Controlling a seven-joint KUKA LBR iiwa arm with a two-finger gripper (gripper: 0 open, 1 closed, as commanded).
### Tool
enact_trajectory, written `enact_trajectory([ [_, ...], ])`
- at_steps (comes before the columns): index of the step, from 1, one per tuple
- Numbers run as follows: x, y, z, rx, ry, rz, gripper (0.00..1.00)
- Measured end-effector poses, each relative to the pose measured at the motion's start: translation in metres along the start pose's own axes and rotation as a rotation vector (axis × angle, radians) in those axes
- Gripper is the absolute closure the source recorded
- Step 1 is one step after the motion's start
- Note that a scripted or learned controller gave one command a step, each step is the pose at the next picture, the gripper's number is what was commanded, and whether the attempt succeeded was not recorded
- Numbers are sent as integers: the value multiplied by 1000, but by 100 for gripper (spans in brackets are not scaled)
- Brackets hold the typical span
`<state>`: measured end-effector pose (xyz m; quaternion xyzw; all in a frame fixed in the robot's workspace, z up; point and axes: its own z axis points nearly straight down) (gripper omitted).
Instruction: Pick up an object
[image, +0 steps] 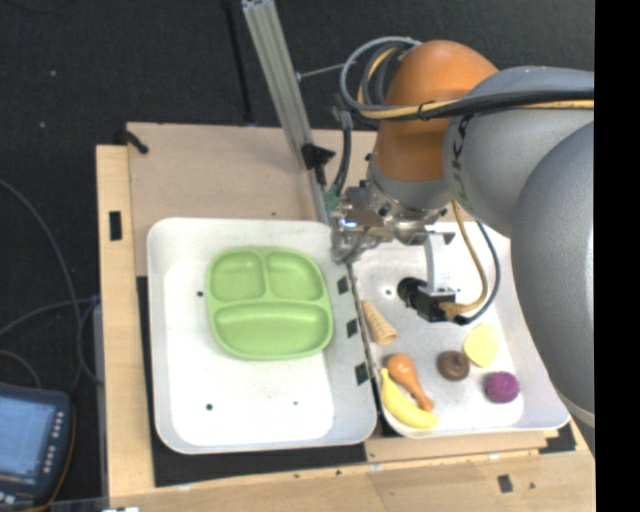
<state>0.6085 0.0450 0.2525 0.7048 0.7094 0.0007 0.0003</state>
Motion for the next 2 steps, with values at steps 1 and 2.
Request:
enact_trajectory([
  [1, 41, 16, -2, -1, 0, 0, 100],
  [2, 38, 16, -2, 1, -3, 3, 0],
])
